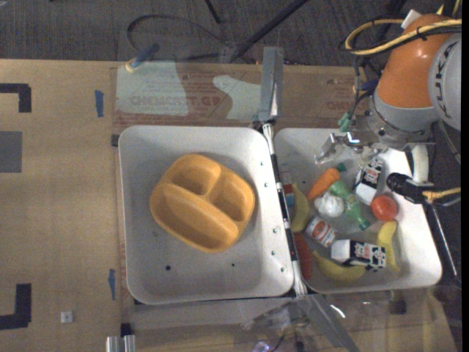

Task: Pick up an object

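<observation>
Two white bins sit side by side, and the pincer (338, 144) hangs over the upper part of the right bin (425, 259), its metal fingers spread with nothing between them. Just below it lies a carrot (323, 182). Further below are a green bottle (350, 205), a white ball (330, 205), a small jar (321, 232), a milk carton (359, 253) and bananas (386, 239). A red tomato (384, 207) rests below and to its right. Well to its left, an orange divided plate (203, 202) fills the left bin (139, 160).
</observation>
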Available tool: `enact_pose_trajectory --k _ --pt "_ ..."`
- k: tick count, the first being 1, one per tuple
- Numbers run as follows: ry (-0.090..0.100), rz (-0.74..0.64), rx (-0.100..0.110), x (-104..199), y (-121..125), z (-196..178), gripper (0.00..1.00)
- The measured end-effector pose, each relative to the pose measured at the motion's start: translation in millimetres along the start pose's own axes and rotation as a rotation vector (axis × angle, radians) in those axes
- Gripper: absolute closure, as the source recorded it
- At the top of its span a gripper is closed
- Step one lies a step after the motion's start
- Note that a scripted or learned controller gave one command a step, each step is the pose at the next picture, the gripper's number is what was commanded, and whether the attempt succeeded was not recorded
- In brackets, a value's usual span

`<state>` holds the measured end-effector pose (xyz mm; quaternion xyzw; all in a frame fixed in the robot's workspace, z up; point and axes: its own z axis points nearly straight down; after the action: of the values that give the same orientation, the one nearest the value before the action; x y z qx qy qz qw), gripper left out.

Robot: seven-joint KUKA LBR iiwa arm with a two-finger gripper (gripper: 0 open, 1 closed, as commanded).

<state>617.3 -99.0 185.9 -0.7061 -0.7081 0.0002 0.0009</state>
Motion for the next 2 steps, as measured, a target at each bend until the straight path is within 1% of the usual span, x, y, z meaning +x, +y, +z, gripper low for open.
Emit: enact_pose_trajectory --k 1,2 --pt "-0.001 -0.091 -0.003 -49.0 -13.8 58.3 0.0" --pt "-0.001 -0.241 -0.003 -22.3 -3.7 99.7 0.0"
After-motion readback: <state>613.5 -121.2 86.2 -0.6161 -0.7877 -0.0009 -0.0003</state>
